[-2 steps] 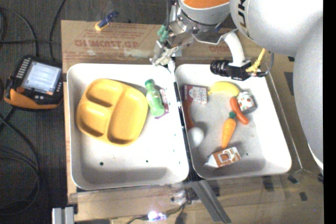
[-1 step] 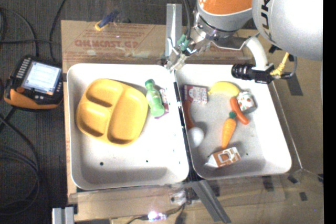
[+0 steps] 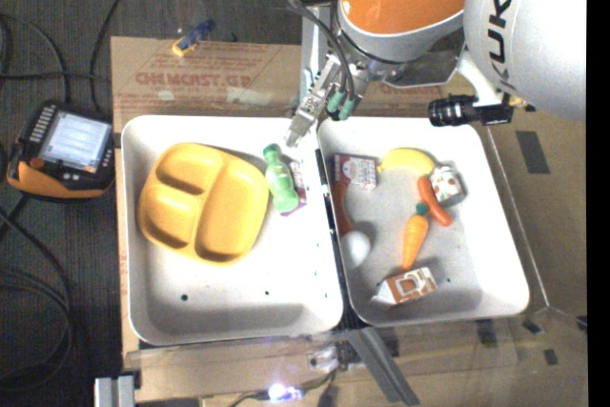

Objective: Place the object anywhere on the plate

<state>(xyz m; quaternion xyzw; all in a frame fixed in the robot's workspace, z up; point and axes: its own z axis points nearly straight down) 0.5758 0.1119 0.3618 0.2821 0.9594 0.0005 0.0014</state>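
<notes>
A yellow plate (image 3: 203,202) with three compartments lies in the left part of the left bin (image 3: 229,310). A green bottle (image 3: 279,177) lies on its side on the bin floor, just off the plate's right rim, with a small purple-and-white packet (image 3: 301,187) against it. My gripper (image 3: 298,128) hangs above the back right corner of the left bin, just behind the bottle's cap and slightly to its right. I see nothing held in it. The orange band and grey wrist hide the bench behind it.
The right bin (image 3: 496,291) holds a banana (image 3: 408,159), a brown carton (image 3: 355,172), a red sausage (image 3: 434,202), a carrot (image 3: 413,239), a white egg (image 3: 356,248) and two small boxes. A teach pendant (image 3: 62,148) lies off the bench's left side.
</notes>
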